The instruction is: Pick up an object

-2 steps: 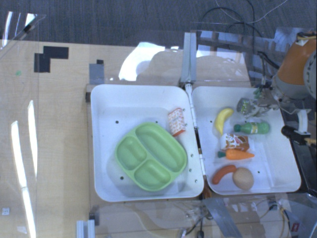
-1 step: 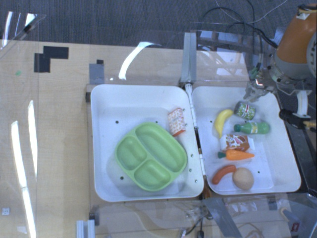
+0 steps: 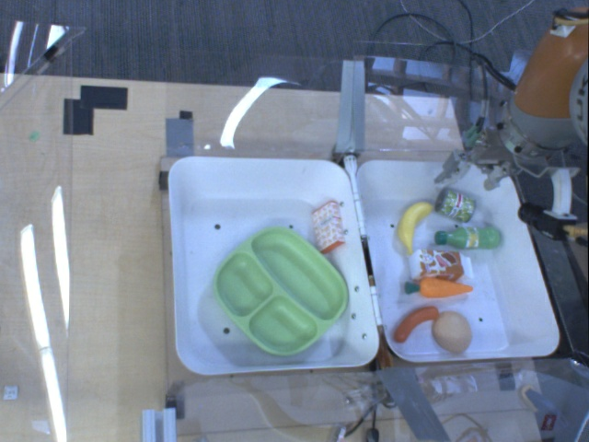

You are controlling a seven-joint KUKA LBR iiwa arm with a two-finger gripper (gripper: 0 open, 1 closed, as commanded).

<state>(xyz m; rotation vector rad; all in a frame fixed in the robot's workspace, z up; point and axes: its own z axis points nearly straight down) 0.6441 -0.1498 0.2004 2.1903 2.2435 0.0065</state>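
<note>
A small green-and-white tin can (image 3: 456, 204) lies tilted near the top of the right white bin (image 3: 543, 320), in the upper right of the frame. Just above it hangs the two-finger gripper (image 3: 474, 168); its fingers are spread wide apart, one tip to the upper left of the can and the other to its upper right, with nothing between them. Whether either tip touches the can is not clear.

Just below the can lies a green plastic bottle (image 3: 469, 238) on its side, and to the can's left a yellow banana (image 3: 411, 226) curves downward. Lower in the same bin sit a red-and-white snack packet (image 3: 438, 264), an orange carrot with a green top (image 3: 440, 289) touching its lower edge, a red sausage (image 3: 416, 322), and a tan egg (image 3: 451, 332) just beside the sausage.

The left white bin (image 3: 189, 247) holds a light green three-compartment plate (image 3: 281, 290) and, near its right wall, a small red-and-white pouch (image 3: 328, 226).

The grey arm with its orange band (image 3: 552, 63) enters from the upper right corner.
</note>
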